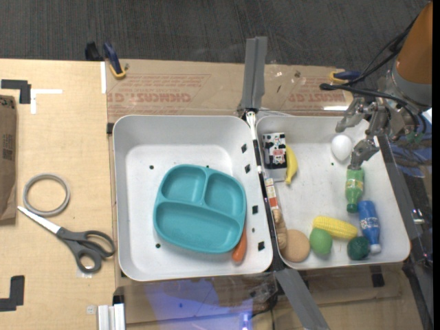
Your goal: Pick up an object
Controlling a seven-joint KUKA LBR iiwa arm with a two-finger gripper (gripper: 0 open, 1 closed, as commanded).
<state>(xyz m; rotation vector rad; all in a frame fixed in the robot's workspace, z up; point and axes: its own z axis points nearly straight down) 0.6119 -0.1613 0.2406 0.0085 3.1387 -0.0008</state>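
Your gripper point(363, 145) hangs over the far right corner of the right bin point(313, 256), its fingers parted with nothing between them, right beside the white egg point(341, 146) and just above the green bottle point(354, 189). Nearer you in that bin lie the blue bottle point(369, 225), the corn cob point(335, 227), a green ball point(320, 242), a tan ball point(296, 245) and a banana point(291, 165). You'll see the left bin point(130, 157) carrying a teal divided plate point(200, 209) with a carrot point(239, 249) at its edge, and scissors point(72, 238) on the counter point(55, 150)
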